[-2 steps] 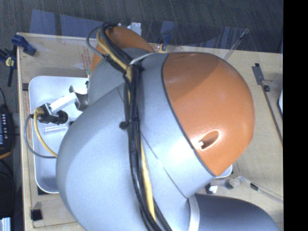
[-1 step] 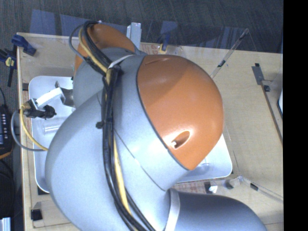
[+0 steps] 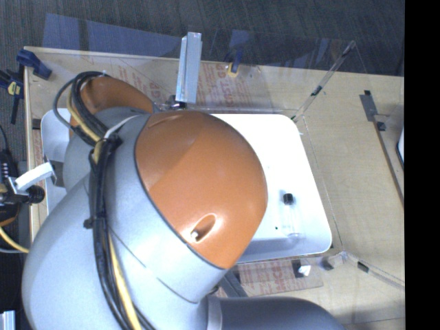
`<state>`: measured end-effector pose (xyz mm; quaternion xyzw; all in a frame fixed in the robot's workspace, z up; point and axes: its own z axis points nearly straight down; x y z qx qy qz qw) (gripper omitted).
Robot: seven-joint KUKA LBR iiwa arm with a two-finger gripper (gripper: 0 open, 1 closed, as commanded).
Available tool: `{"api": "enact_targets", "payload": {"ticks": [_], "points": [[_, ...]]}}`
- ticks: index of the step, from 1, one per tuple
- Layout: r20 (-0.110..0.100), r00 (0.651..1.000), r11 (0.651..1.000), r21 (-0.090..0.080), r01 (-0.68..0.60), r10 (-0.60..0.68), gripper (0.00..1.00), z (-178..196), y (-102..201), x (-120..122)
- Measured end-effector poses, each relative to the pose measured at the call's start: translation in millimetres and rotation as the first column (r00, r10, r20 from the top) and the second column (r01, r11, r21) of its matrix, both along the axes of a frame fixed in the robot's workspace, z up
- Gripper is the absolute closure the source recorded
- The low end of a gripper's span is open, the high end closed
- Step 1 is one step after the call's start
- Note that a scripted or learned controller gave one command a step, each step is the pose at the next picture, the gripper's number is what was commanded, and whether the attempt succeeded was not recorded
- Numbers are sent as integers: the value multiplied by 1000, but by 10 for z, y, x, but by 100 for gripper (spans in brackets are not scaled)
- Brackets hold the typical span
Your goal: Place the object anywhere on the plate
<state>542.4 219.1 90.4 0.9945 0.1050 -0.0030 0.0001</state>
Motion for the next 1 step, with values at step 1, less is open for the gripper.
{"api": "enact_targets", "payload": {"ticks": [1], "points": [[3,979,979,5,-204,204,0,1540,-171,-336]]}}
